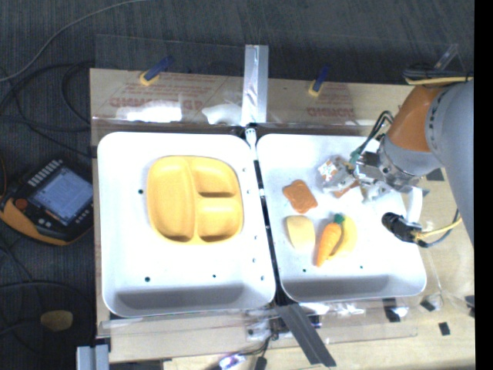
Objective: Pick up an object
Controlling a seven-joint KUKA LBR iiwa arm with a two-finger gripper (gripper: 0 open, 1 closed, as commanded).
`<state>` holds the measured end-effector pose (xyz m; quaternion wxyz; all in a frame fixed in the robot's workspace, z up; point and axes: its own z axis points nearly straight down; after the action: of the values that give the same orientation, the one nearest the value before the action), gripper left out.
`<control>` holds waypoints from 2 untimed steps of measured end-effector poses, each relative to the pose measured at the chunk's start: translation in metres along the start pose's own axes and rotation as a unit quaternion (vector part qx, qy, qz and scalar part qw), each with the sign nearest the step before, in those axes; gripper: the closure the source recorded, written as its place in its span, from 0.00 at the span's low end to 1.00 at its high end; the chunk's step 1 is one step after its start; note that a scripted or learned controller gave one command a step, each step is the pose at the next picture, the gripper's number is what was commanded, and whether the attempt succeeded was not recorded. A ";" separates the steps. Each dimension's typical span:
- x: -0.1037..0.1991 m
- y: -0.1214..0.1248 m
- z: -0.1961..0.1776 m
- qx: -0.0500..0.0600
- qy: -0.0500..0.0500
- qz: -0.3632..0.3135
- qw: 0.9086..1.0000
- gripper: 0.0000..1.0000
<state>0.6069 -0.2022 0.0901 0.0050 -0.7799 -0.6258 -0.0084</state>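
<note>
The right bin holds several toy foods. An orange-brown flat piece lies near its middle, with a pale yellow wedge just below it. An orange carrot with a green top rests against a yellow piece. My gripper is low over the bin's upper right part, just right of the orange-brown piece and above the carrot. Nothing is seen held in it. The orange wrist band is behind it at the right.
The left bin carries a yellow divided plate. A black cable end hangs over the right bin's right side. A metal strip stands at the back between the bins. A handheld pendant lies off the bench at left.
</note>
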 end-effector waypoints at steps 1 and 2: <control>0.003 -0.048 0.001 -0.003 -0.011 -0.068 0.998 0.00; 0.029 -0.104 0.001 -0.003 -0.012 -0.182 0.983 0.00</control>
<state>0.5115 -0.1509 0.0895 -0.0060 -0.6527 -0.7576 -0.0017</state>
